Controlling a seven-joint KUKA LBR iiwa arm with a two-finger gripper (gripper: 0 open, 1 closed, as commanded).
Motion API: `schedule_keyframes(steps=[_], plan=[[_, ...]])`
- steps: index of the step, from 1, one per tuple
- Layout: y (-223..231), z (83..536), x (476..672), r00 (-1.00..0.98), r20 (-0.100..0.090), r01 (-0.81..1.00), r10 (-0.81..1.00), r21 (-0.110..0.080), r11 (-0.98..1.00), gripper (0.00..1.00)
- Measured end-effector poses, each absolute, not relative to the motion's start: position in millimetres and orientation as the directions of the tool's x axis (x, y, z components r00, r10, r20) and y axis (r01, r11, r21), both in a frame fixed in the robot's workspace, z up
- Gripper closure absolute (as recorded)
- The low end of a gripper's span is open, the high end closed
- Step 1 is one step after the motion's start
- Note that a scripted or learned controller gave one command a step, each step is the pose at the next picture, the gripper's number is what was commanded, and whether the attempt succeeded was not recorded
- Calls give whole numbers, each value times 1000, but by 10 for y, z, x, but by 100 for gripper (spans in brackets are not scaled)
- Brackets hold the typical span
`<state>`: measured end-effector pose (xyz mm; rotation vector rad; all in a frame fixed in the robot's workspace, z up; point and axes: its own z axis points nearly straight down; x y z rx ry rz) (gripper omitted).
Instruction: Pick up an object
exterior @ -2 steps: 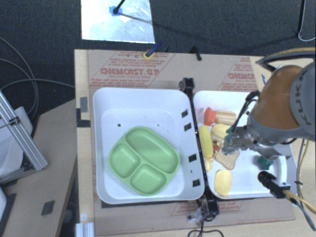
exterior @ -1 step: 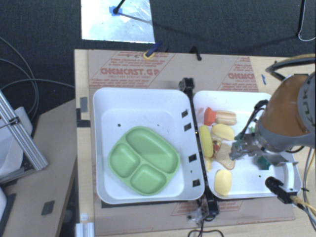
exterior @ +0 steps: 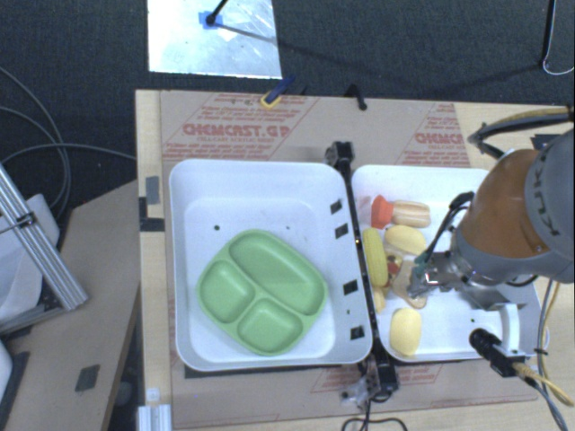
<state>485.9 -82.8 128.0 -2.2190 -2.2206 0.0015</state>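
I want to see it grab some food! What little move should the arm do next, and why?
Probably dip straight down a little. The gripper sits low in the right bin, in the middle of the toy food pile, but no food shows between its fingers. The green tray lies in the other bin, so there is no reason to go that way.
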Motion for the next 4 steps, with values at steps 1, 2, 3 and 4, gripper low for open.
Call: schedule_keyframes(steps=[1,2,3,4], plan=[[-861,880,4881,0,1,1000,1000,4,0,100],[-267,1901,5112,-12,2,1000,1000,14,12,100],[-329,1840,4907,-1,0,1000,1000,0,1,100],[109,1840,4870,-8,3,1000,1000,1,8,100]])
